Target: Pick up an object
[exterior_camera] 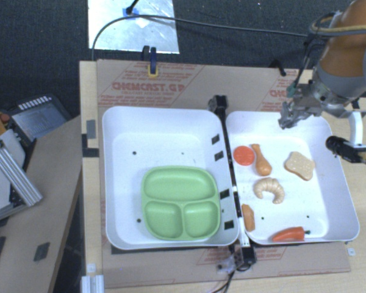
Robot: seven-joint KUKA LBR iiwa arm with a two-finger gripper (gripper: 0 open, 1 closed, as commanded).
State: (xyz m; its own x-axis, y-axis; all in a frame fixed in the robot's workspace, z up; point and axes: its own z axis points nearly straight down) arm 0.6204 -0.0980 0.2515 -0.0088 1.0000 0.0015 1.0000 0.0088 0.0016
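Hovering at 1 o'clock over right bin (pixel 338 182), my gripper (pixel 287 122) carries nothing, finger gap can't tell; croissant (pixel 269 189) nearest pick, approx 6 o'clock.

I see a dark, speckled floor (pixel 36 35) around my bench, with a shiny silver sheet (pixel 134 14) lying on it at the top and a black cable (pixel 232 26) running past it. A brown cardboard sheet (pixel 183 81) printed with red lettering covers the bench. At left, a tan wooden table (pixel 46 182) carries an aluminium rail (pixel 9 166) and a black device (pixel 36 118).
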